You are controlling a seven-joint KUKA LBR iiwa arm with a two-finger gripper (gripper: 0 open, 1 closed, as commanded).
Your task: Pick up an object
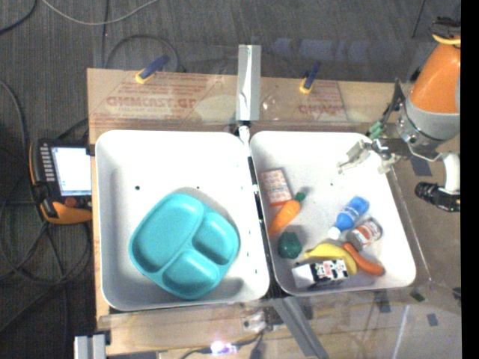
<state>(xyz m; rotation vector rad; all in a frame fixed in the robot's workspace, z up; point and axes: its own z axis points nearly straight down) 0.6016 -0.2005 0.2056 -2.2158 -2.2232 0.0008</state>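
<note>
The right bin (389,200) holds several small objects. Among them are an orange carrot (284,215), a small reddish carton (274,184), a dark green piece (290,244), a blue bottle (352,214), a small jar (366,234), a yellow banana (330,253), an orange-red pepper (364,262) and a black-and-white box (322,272). My gripper (367,160) hangs over the bin's far right corner, above and behind the blue bottle. Its fingers are open with nothing between them.
The left bin (120,163) holds a teal divided plate (185,244). A metal post (248,88) stands behind the seam between the bins. A handheld pendant (61,178) lies left of the bench. The right bin's far middle floor is bare.
</note>
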